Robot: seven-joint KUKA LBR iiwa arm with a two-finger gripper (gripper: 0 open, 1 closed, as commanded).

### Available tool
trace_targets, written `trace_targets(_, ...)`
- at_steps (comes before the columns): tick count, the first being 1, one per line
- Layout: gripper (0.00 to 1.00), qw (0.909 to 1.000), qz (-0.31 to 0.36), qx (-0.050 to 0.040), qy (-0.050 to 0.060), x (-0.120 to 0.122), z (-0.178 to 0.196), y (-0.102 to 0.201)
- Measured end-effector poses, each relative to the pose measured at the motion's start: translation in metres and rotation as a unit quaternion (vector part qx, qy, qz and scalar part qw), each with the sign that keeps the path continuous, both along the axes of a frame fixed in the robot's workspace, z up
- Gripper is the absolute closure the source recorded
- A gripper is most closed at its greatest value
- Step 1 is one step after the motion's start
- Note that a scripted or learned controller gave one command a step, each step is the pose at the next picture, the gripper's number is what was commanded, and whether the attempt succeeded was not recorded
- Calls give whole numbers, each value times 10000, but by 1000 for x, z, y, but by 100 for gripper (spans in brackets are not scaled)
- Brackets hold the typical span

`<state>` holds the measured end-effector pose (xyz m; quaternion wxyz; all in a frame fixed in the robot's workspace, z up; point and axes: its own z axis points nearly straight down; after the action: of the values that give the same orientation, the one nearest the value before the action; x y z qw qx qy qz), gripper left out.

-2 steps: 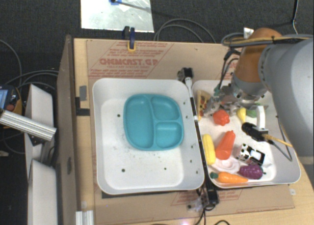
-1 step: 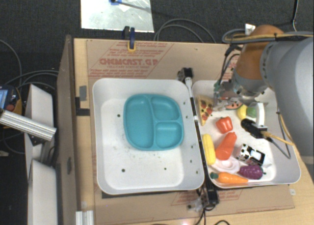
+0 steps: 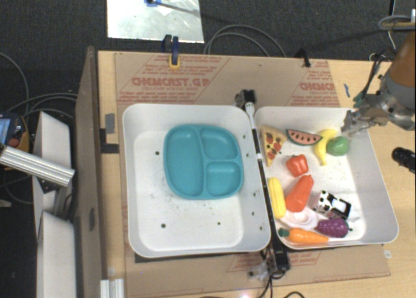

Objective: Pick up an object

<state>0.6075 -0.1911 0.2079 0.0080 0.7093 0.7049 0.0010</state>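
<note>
The right bin (image 3: 374, 179) holds several toy foods. Along its far side lie a pizza slice (image 3: 273, 142), a watermelon slice (image 3: 303, 136), a yellow banana (image 3: 322, 147) and a green fruit (image 3: 338, 147). Nearer the front are a red pepper (image 3: 298, 164), a corn cob (image 3: 277, 197), an orange vegetable (image 3: 299, 192), a black-and-white cow (image 3: 333, 206), purple grapes (image 3: 332, 227) and a carrot (image 3: 304, 237). My gripper (image 3: 352, 124) hangs over the bin's far right corner, just above and right of the green fruit. Nothing is visibly held.
The left bin (image 3: 146, 225) carries a blue divided plate (image 3: 203, 161). A black divider strip (image 3: 259, 160) runs between the bins. A yellow clamp (image 3: 173, 53) sits at the bench's far edge, and cables trail behind the bench.
</note>
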Motion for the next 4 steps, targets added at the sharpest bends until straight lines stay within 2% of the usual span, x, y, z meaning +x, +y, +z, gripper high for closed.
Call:
trace_targets(1,0,10000,47,43,48,0,-7,8)
trace_targets(2,0,9999,72,67,81,-15,-60,67)
trace_targets(3,0,9999,60,60,83,-38,-98,93)
trace_targets(4,0,10000,37,52,76,-54,-125,90)
